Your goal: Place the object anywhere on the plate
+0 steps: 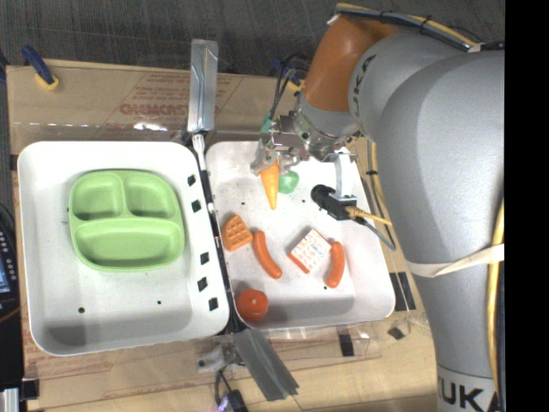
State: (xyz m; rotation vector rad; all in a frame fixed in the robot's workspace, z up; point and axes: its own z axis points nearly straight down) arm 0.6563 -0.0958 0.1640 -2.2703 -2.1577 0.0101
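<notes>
A green three-compartment plate lies in the left bin. In the right bin's far part, an orange toy carrot with a green top points its tip toward the bin's front. My gripper is directly over the carrot's wide end, and its fingers look closed on that end. The grey arm with its orange band comes in from the upper right. Whether the carrot is lifted or resting on the bin floor is unclear.
The right bin also holds an orange waffle, two sausages, a pink-and-white wafer block and a red tomato. A raised divider separates the bins. A black cable plug hangs near the wrist.
</notes>
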